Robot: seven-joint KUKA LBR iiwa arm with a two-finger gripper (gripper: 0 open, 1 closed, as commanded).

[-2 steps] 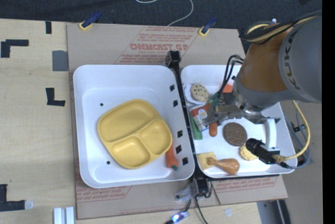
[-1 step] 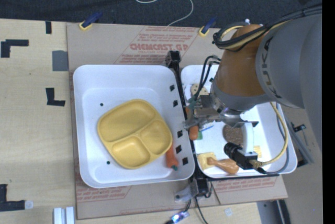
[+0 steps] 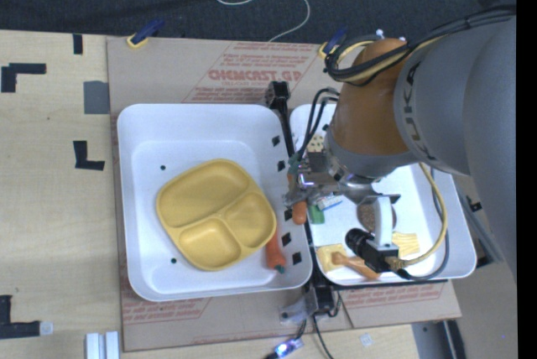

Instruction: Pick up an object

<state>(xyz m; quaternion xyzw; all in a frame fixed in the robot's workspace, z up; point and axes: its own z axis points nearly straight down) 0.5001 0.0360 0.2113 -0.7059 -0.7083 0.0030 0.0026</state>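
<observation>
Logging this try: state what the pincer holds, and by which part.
Cannot be told: the pincer sits low over the bins' shared edge, its tips lost among small items there.

Two shallow white bins (image 3: 138, 135) sit side by side; one yellow three-compartment plastic plate (image 3: 216, 213); one small orange carrot-shaped toy (image 3: 274, 252).

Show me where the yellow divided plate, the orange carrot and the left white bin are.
yellow divided plate (image 3: 215, 213), camera view, on the ridge where its compartments meet.
orange carrot (image 3: 274, 252), camera view, mid-body, right of the plate.
left white bin (image 3: 138, 127), camera view, bare upper-left rim.
</observation>
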